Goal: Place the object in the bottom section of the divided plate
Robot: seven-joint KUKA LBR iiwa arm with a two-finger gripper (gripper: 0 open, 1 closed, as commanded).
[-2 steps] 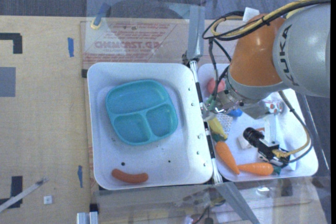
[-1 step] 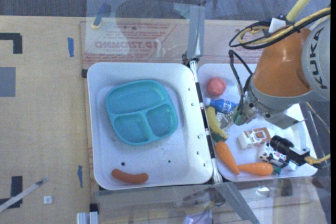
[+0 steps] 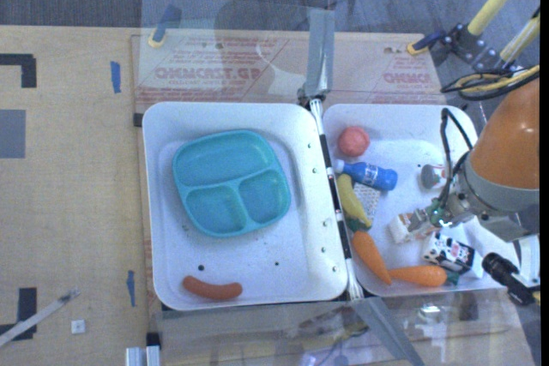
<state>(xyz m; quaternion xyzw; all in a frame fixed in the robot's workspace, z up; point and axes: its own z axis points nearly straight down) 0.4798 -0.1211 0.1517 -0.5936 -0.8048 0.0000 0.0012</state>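
Above the right bin (image 3: 390, 120), my gripper (image 3: 426, 219) hangs low over the clutter at that bin's right side, its tips close to a small white item (image 3: 403, 228). Whether my fingers are apart or together, I cannot tell from this slant, and nothing shows clamped between them.

The teal divided plate (image 3: 230, 182) sits in the left bin (image 3: 163, 210), well apart from me and to my left across the ridge where the two bins meet. It lies slightly turned, with one large section along the far edge and two smaller sections along the near edge; all three look bare.

Which object the task means is not settled by what I see. Near me lie a blue-capped white bottle (image 3: 371, 177), a red ball (image 3: 352, 141), a yellow banana (image 3: 352, 201) and two carrots (image 3: 371, 256), one (image 3: 418, 275) lying crosswise along the near wall. A sausage (image 3: 212, 289) rests alone in the left bin, just near of the plate, its long axis running left to right.

In my judgement the step in hand is the pick, with the placing not yet begun. Whatever I lift here must travel leftward over the ridge to the plate's near sections, so the carry runs almost straight across the view.
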